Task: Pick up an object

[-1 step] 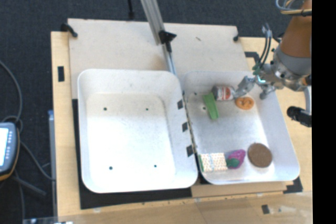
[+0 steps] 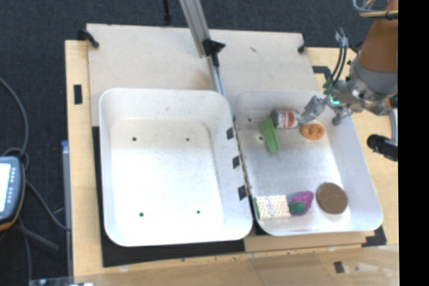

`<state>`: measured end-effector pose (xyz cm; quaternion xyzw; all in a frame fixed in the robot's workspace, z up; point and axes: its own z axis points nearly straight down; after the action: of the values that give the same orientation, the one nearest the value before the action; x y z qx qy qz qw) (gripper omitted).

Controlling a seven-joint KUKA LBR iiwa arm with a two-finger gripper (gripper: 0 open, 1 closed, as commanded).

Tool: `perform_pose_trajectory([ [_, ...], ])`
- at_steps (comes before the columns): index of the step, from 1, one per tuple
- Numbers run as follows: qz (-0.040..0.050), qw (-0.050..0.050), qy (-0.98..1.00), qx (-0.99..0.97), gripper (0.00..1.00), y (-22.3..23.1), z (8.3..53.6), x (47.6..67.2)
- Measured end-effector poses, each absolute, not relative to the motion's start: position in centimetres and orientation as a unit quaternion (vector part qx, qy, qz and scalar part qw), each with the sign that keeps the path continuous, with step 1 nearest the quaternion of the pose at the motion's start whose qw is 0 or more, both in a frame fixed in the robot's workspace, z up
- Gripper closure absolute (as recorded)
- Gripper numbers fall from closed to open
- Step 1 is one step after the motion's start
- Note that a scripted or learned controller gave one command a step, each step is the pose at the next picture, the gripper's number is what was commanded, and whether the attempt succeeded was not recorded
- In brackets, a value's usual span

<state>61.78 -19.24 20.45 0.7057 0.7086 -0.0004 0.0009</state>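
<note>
**Desk:** What does the bench look like from your end?

**Operator:** A pale wooden bench [image 2: 154, 57] on dark carpet carries 2 shallow white bins side by side. The left bin [image 2: 167, 164] sits beside the right bin [image 2: 348, 164], where I count 6 items. Going near to far: along the front wall lie a patterned packet [image 2: 272, 206], a purple-and-green toy [image 2: 301, 201] touching it, and a brown disc [image 2: 331, 197] just beside that. Further back sit a green stick [image 2: 269, 134], a small red-and-white can [image 2: 285, 119] on its side, and an orange piece [image 2: 311, 131].

**Desk:** Which step are you on?

**Operator:** I judge it the approach. Nothing is lifted. The gripper [image 2: 323, 109] hangs over the bin's far right part, nearest the orange piece and the can.

**Desk:** Open or closed?

**Operator:** I cannot tell; it is too small and blurred.

**Desk:** And the arm?

**Operator:** It reaches in from the right, orange band [image 2: 380, 43] above the wrist, tool angled down and inward. Next, I reckon, it must centre over 1 item and descend cleanly, clear of its neighbour.
</note>
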Motion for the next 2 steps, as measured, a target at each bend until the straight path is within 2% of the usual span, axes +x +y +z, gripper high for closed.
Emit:
perform_pose_trajectory([
  [1, -0.0013, 0.000, 0.709, 0.705, 0.00, -19.1, 16.1, 62.3],
  [2, -0.0018, -0.001, 0.707, 0.707, 0.00, -18.9, 10.9, 61.2],
])
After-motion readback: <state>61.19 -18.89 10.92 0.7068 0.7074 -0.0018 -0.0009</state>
